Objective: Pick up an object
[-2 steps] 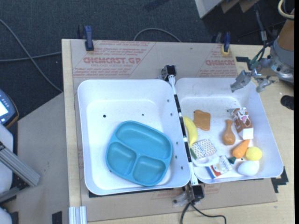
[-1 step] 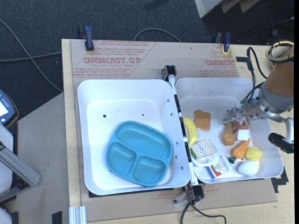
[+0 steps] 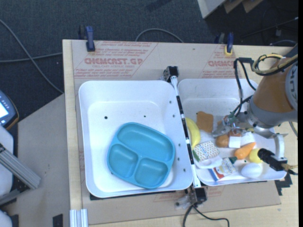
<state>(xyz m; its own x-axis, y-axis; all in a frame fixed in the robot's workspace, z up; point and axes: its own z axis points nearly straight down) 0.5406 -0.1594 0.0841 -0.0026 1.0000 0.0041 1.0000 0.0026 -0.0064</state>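
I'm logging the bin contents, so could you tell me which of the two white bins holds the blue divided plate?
The left bin holds the blue divided plate, alone. The right bin holds small items such as a banana.
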